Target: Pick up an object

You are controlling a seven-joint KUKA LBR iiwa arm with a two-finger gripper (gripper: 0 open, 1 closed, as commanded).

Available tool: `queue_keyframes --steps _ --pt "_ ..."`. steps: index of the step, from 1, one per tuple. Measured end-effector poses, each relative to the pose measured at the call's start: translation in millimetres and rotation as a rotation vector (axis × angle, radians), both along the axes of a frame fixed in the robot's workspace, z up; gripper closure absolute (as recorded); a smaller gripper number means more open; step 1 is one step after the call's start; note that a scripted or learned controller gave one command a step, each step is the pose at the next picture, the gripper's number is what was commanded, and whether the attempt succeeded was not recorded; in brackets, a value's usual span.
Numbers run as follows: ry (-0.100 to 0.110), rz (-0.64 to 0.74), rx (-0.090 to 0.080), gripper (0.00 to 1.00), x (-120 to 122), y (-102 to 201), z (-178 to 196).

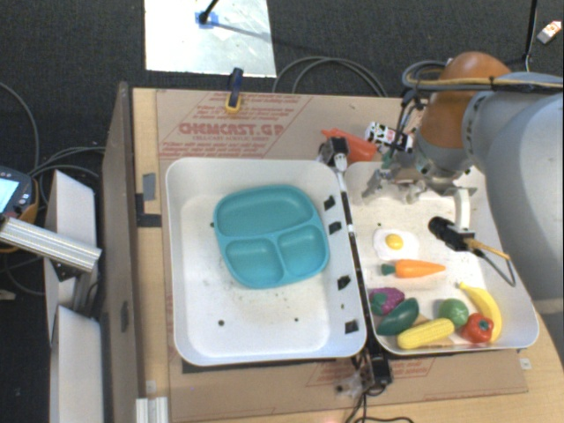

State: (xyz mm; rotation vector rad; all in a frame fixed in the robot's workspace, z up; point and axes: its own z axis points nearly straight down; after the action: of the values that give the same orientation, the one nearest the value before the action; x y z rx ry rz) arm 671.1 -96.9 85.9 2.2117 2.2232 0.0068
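While the gripper (408,181) is hovering at the right bin's (522,311) far edge:
its fingers' state is unclear; toys are crowding the near half, the tray (269,234) sitting apart.

A teal divided plate (269,235) is seen in a white bin (189,263). Below the hand (412,181), a white-and-yellow fried egg (393,241), orange carrot (416,269), yellow banana (485,306) and red tomato (477,327) are seen.

fried egg (394,241) flat | carrot (416,270) lying beside it | banana (486,307), corn (425,333) near front wall
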Motion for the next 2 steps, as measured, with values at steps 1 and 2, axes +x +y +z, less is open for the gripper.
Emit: queue_keyframes --steps 1,2 --pt "0.008 -0.004 0.0 0.0 -36 0 -2" --pt "0.008 -0.004 0.001 0.0 -55 14 -2"
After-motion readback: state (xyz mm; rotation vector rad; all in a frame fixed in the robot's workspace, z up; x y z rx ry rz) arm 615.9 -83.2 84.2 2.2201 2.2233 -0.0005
